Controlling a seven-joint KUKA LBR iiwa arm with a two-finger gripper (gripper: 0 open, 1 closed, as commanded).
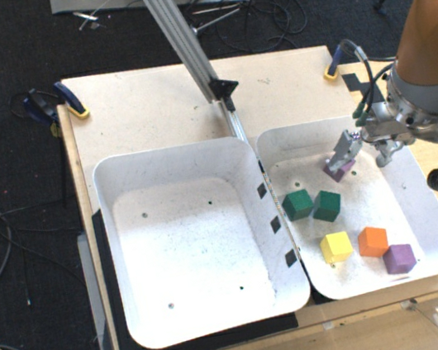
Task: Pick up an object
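My gripper [341,162] reaches into the right bin [425,201] from the right, near its back middle. It is shut on a small purple block [339,169], which sits tilted at the fingertips just above the bin floor. Two green blocks [297,205] [327,206] lie side by side in front of it. Nearer the front edge are a yellow block [336,246], an orange block [372,241] and a second purple block [399,258].
The left bin [120,187] stands beside the right one, with a shared ridge between them. A slanted metal pole [182,38] rises from the back of that ridge. Clamps sit at the bench's back corners [72,103] [336,65].
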